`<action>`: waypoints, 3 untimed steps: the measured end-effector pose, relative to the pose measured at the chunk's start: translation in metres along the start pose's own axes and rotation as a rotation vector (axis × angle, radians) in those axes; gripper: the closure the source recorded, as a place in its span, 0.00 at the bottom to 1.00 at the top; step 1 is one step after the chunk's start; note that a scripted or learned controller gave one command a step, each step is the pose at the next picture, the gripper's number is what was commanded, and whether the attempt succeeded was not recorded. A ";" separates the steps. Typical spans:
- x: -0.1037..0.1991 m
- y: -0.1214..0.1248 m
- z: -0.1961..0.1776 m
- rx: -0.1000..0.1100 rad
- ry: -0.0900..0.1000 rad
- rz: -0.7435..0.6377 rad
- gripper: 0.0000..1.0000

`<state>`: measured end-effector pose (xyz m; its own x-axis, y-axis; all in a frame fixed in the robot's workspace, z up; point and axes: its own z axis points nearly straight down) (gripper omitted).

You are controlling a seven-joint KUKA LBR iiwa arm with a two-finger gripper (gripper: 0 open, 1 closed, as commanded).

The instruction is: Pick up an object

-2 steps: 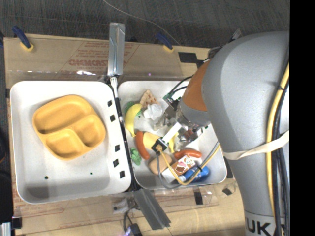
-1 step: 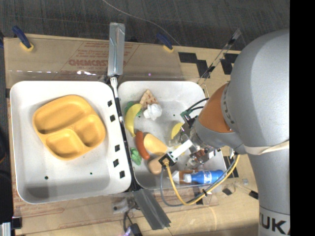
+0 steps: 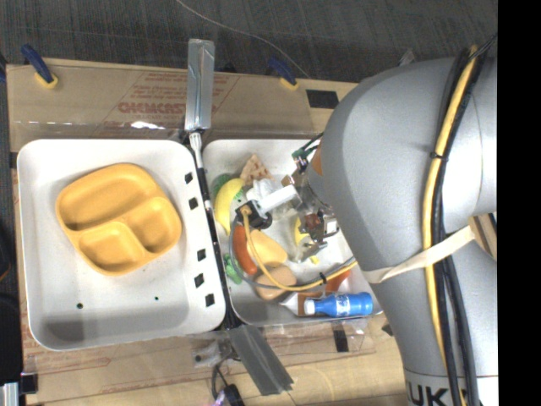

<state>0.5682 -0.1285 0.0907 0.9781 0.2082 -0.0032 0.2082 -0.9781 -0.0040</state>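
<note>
Objects [image 3: 269, 250] of smooth, rounded shape are piled in the right white bin [image 3: 275, 152]: a curved yellow piece [image 3: 226, 203], an orange-red one [image 3: 241, 248], a tan oval [image 3: 279, 276], and a blue bottle [image 3: 345, 304] laid flat by the near wall. The gripper [image 3: 314, 225] is lowered among them; how far it is open cannot be told. A yellow divided tray [image 3: 118, 218] is set in the left bin [image 3: 42, 294].

Robotics lab bench, grey robot arm [image 3: 406, 167], two white bins [image 3: 34, 252], clamped cardboard base [image 3: 152, 100], carpet floor [image 3: 101, 15]
</note>
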 end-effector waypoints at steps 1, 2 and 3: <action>-0.085 0.017 -0.009 -0.014 0.031 -0.112 0.00; -0.105 0.060 -0.006 -0.003 0.005 -0.025 0.00; 0.016 0.062 -0.001 0.000 0.002 -0.008 0.00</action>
<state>0.5966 -0.1857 0.0913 0.9764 0.2159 -0.0009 0.2159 -0.9764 -0.0041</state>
